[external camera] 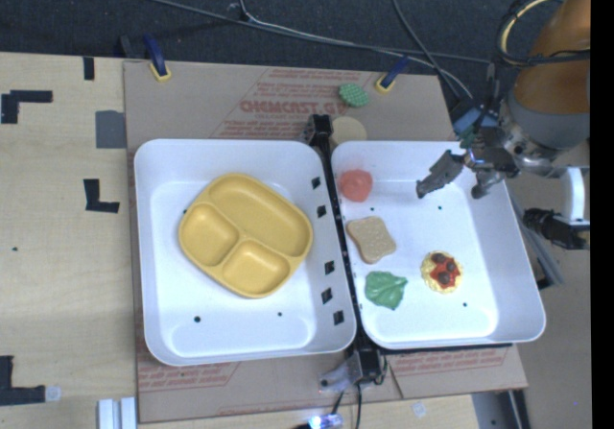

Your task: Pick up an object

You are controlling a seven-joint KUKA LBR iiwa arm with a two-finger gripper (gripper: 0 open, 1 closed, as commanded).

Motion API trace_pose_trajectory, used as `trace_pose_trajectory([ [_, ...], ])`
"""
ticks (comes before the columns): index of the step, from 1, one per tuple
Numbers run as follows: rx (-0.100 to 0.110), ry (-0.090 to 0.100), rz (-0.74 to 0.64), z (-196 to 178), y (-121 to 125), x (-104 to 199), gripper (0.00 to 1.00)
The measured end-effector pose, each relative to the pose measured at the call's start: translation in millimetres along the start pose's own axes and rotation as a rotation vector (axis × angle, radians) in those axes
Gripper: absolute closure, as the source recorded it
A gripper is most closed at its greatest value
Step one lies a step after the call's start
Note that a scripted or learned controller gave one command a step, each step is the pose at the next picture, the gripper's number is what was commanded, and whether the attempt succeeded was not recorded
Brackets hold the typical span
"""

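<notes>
Two shallow white bins sit side by side on the bench [58, 226], seen from above at a slant. The grey arm [552, 82] with its orange band reaches in from the right, and its claw [457, 178] hangs over the upper part of the right bin [513, 312]. Its two dark fingers [434, 179] are spread apart with nothing between them, so the claw is open and carrying nothing.

Four small toy foods lie in the right bin, all loose and apart from one another, which leaves room for the fingers to close around any one of them. A round red piece [356, 184], perhaps a tomato, lies to the left of the claw near the divider between the bins. A slice of toast [370, 238] lies below and to the left of the claw. A green leafy piece [386, 289] lies further below the toast. A small yellow piece with red topping [442, 272] lies almost straight below the claw.

The left bin [163, 321], well to the left of the claw, holds a yellow divided plate [245, 235] with three compartments.

Beyond the bins, up and left of the claw, a small green object [352, 93] rests on the brown board.

Judging from its position, the claw is poised above the right bin before descending; no item is yet touched.
</notes>
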State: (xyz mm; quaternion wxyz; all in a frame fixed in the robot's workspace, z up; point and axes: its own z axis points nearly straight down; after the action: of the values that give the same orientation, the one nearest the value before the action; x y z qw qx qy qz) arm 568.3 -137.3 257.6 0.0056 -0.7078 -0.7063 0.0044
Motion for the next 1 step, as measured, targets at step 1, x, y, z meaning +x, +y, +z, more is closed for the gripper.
trace_pose_trajectory([
  [1, -0.013, -0.002, -0.004, -7.5, 2.0, 0.6, 0.00],
])
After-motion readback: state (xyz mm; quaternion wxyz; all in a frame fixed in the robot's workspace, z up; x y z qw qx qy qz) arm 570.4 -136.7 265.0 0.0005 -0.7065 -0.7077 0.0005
